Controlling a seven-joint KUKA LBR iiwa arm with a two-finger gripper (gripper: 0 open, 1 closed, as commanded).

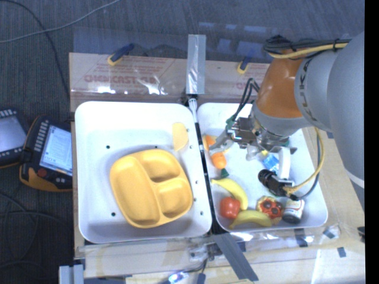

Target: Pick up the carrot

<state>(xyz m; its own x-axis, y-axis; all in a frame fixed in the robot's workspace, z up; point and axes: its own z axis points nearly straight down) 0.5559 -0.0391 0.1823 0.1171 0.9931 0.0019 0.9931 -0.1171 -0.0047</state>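
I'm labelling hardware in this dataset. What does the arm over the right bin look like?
The arm is thick, rounded and light grey, with a glossy orange band above the wrist. Below that sits a metallic grey gripper assembly. Yellow and black cables cross the top of the arm, and another yellow cable loops down beside the wrist.

Two bins side by side on the desk

We see the left bin holding a divided plate. In the right bin the carrot lies near the dividing wall, a banana in front of it, a tomato just beside that banana, and a second banana along the front edge. The arm reaches in from the right.
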